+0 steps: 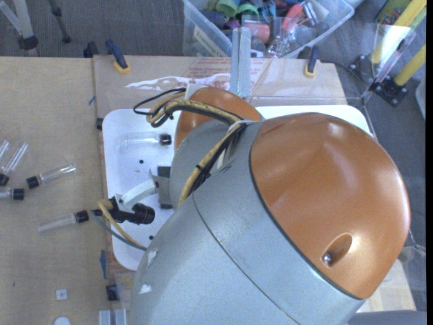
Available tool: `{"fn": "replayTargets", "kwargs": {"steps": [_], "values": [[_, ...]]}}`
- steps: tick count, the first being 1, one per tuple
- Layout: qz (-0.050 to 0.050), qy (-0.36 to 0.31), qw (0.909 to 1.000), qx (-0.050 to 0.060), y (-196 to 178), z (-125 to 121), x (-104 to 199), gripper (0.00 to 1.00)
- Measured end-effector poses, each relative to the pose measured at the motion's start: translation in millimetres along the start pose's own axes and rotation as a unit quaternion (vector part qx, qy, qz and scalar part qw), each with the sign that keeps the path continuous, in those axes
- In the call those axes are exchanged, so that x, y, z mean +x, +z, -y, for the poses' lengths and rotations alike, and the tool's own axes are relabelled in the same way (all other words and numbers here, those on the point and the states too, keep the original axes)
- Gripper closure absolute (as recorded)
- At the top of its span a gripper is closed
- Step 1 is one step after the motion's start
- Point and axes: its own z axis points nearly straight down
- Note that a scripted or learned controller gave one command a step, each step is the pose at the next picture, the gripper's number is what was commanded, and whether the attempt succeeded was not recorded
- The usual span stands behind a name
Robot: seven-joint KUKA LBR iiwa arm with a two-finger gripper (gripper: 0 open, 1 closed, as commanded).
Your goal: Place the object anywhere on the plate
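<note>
My grey and orange arm (291, 208) covers most of the view, reaching down over the left white bin (111, 158). What I can see of the gripper (162, 181) is a dark grey part at the arm's left edge, low over the bin floor. A clear vial with a black cap (145, 141) lies on the bin floor, up and left of the gripper and apart from it. The arm hides the right bin and most of the left one.
Several clear vials with black caps (57, 175) lie on the wooden bench left of the bin. A clear tub of colourful items (270, 9) stands behind the bench. A blue clamp (118, 56) grips the board's far edge.
</note>
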Motion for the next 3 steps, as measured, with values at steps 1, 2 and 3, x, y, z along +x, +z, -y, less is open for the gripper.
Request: {"fn": "replayTargets", "kwargs": {"steps": [1,2,3], "values": [[0.001,-0.256,0.9666,0.000,-55.7,-15.8,-24.2,1.00],[-0.003,-0.132,0.9913,0.001,43.2,4.4,-17.1,1.00],[-0.005,-0.009,0.9999,0.002,45.9,-7.3,45.3,1.00]]}}
